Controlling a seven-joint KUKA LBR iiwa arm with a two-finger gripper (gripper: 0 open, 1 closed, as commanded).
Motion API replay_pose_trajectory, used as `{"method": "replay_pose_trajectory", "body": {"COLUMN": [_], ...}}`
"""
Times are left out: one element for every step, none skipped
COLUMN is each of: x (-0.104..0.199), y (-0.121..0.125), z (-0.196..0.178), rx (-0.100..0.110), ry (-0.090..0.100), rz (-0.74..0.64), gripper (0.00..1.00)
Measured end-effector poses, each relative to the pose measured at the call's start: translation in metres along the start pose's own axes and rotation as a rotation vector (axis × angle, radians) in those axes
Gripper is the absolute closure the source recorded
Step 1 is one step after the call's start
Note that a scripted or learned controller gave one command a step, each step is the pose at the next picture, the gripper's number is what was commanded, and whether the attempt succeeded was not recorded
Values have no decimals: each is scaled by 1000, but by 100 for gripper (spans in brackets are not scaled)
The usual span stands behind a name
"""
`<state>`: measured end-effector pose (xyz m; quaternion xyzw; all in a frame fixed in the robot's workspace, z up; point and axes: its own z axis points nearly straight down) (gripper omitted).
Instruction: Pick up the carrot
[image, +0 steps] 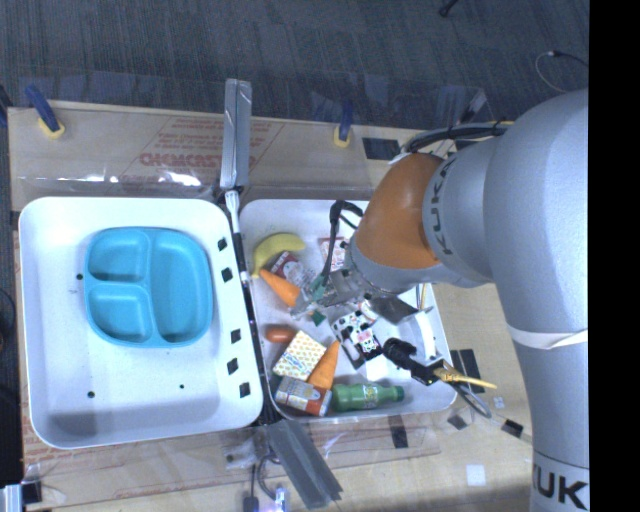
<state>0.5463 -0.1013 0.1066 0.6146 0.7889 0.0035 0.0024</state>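
Observation:
An orange carrot (281, 288) lies in the right bin (300, 212), just below a yellow banana (277, 246). A second orange cone-shaped piece (325, 366) lies lower in the same bin, beside a yellow-and-white checkered box (300, 352). My gripper (325, 291) hangs under the orange-banded wrist, low over the middle of the right bin, just right of the upper carrot. Nothing shows as held in it.
The right bin also holds a green bottle (368, 396), a can (298, 397), a small reddish piece (280, 333) and a black-and-white item (356, 336). A blue divided plate (150, 285) sits in the left bin (50, 300). The arm covers the bin's right side.

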Motion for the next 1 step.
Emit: {"method": "replay_pose_trajectory", "body": {"x": [50], "y": [-15], "z": [-99], "rx": [11], "ry": [-1], "rz": [229], "gripper": [100]}}
